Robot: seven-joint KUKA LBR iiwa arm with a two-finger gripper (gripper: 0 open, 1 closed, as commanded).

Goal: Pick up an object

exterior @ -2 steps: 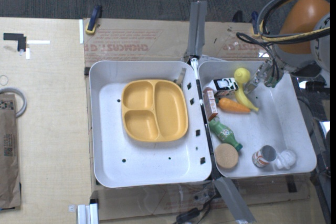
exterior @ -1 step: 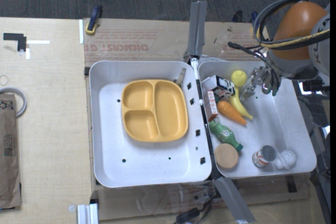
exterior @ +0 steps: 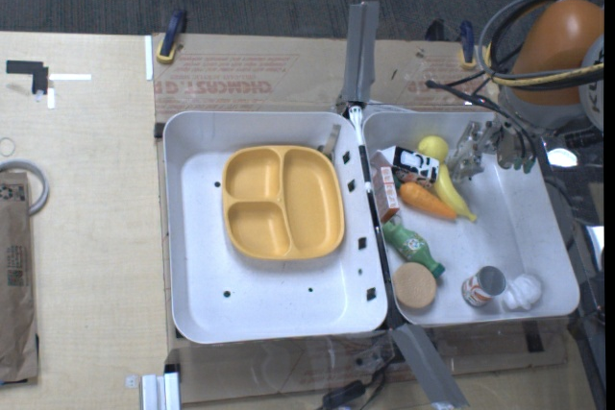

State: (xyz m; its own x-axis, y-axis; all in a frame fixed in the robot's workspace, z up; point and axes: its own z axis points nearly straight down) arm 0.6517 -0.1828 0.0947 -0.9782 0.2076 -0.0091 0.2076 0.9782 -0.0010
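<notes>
Grey pincer (exterior: 473, 152) blurry, banana (exterior: 448, 188) partly hidden

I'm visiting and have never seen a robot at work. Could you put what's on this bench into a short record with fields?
left bin: holds a yellow divided plate
right bin: holds a carrot, banana, green bottle, round cork-coloured disc, small can, white item, small brown carton
gripper: low over the right bin's far side, near the banana
held object: none visible between the fingers
</notes>
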